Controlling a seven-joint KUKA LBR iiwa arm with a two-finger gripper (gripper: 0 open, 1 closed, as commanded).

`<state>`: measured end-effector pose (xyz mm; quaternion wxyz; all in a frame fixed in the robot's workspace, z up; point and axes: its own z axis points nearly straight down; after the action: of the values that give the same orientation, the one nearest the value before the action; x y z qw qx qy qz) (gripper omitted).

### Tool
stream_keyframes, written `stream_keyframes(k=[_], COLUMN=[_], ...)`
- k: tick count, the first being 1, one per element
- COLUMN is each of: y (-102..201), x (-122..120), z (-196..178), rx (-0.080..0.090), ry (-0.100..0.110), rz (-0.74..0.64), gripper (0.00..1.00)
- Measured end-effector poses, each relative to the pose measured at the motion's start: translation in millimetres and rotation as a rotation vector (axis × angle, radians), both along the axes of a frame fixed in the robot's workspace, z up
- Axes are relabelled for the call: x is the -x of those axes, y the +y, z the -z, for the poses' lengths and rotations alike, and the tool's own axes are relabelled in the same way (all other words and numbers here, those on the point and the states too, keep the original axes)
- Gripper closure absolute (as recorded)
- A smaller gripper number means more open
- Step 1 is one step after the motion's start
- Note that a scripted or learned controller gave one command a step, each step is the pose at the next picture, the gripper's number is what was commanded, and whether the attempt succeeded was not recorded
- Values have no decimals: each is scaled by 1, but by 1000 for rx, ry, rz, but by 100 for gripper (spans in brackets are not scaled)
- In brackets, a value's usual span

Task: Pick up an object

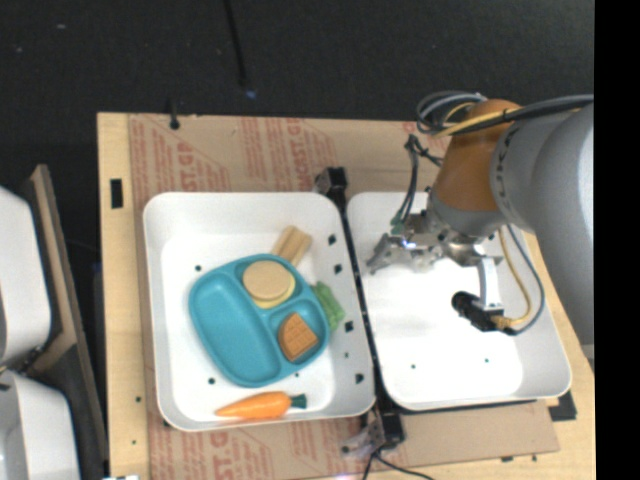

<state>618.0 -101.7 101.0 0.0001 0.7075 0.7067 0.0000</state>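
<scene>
- Premises: a robotics test station of laboratory type, not a home or a shop.
- Industrial arm (530,168), grey with an orange band, enters from 3 o'clock; loose cables (450,108) loop over its wrist at about 1 o'clock.
- Bench (230,158) is a plain board surfaced with printed cardboard, set against a black floor or backdrop from 10 to 2 o'clock.
- Two shallow white bins (160,268) sit side by side at centre, joined by black clips (332,181).
- Contents at 8 o'clock are toy items: a blue sectioned plate (225,333), play food, a plastic carrot (262,405).
</scene>
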Motion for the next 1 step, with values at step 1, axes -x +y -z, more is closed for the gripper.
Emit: stream_keyframes(k=[1], y=[3], x=[44], z=[-35], rx=[0], ry=[-3], rz=[1], gripper=[0])
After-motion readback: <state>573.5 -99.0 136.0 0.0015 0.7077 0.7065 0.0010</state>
